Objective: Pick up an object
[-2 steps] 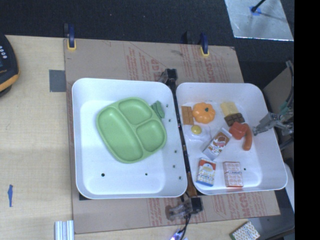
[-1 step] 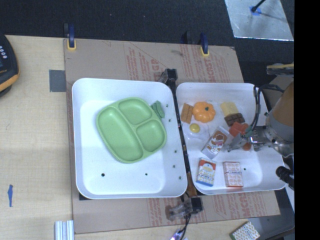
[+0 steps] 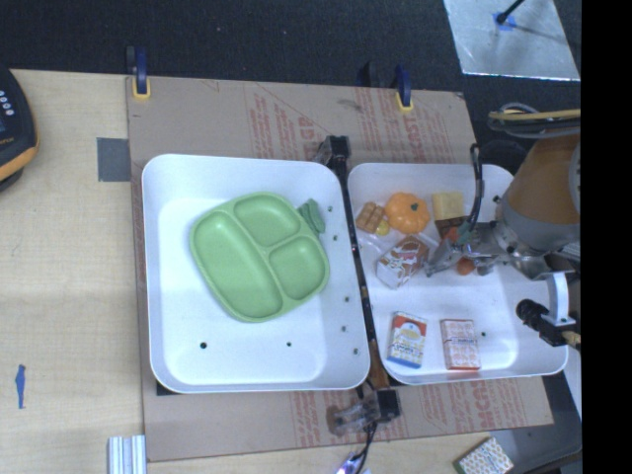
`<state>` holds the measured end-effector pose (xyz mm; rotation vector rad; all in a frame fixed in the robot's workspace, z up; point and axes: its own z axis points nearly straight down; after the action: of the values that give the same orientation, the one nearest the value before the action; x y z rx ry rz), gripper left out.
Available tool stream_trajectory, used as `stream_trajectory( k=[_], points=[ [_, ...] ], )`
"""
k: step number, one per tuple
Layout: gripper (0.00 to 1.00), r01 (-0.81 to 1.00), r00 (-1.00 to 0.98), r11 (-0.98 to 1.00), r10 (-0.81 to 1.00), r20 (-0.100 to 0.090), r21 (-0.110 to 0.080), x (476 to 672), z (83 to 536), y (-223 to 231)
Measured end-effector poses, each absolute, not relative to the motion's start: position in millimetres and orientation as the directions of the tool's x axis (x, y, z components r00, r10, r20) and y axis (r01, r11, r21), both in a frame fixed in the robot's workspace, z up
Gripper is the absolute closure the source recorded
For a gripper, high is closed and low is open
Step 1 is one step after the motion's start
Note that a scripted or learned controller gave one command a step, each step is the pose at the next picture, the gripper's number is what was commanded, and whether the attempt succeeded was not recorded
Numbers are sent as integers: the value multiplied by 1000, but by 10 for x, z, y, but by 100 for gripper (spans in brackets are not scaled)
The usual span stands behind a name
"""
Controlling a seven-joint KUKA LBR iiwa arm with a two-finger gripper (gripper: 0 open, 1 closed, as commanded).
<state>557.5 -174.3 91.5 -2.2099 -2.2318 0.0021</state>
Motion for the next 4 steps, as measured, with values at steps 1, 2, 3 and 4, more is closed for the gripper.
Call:
stream_trajectory(
  k=[1, 2, 3, 4],
  points=[
    [0, 1000, -7, 7, 1000, -3, 4, 6270, 931, -1964],
    [0, 1000, -7, 7, 1000, 0, 2, 6583, 1227, -1771],
    [0, 1000, -3, 3, 1000, 1, -11, 5923, 898, -1772],
    [100, 1000, -7, 7, 1000, -2, -4, 5957, 1031, -1782]
  ],
)
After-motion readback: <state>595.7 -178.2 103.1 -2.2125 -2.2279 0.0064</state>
